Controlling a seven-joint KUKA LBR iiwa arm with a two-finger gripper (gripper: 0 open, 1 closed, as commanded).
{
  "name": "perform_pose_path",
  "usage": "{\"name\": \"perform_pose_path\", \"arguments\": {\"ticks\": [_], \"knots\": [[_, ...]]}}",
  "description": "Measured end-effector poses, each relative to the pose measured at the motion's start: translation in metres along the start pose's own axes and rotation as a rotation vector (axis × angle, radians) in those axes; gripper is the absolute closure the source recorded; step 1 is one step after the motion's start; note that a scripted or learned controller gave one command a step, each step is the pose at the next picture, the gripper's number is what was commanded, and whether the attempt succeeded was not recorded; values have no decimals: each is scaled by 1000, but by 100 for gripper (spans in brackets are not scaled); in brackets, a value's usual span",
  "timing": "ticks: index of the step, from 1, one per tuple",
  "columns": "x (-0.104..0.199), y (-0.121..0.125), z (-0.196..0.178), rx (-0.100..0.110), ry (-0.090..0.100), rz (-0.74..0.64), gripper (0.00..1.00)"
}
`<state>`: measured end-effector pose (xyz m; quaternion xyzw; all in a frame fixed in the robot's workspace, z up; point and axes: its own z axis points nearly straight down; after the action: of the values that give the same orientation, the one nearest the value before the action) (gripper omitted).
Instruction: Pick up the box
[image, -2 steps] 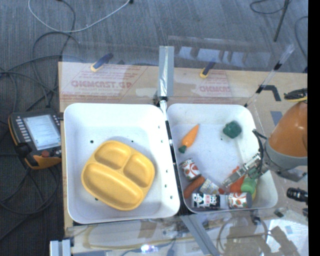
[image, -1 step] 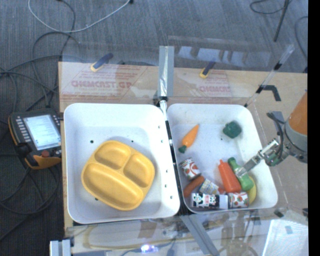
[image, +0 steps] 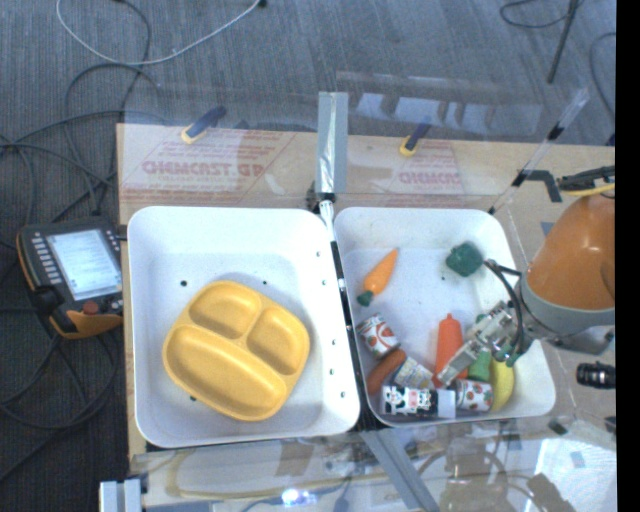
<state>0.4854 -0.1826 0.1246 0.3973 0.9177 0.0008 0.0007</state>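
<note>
Box (image: 418, 402): flat against right bin's (image: 425, 225) near wall. Gripper (image: 470, 360): just beside, up-right, among toy foods; finger state unclear.

The box (image: 419, 401), black-and-white, lies flat by the right bin's near wall.

Wooden bench (image: 150, 165), two white bins touching side by side, left bin (image: 145, 300), right bin (image: 425, 225)
</note>
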Motion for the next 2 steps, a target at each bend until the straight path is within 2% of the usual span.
{"name": "perform_pose_path", "arguments": {"ticks": [1,2], "knots": [[19,23,30,-5,-16,-32,0],[18,26,19,-11,-20,-32,100]]}}
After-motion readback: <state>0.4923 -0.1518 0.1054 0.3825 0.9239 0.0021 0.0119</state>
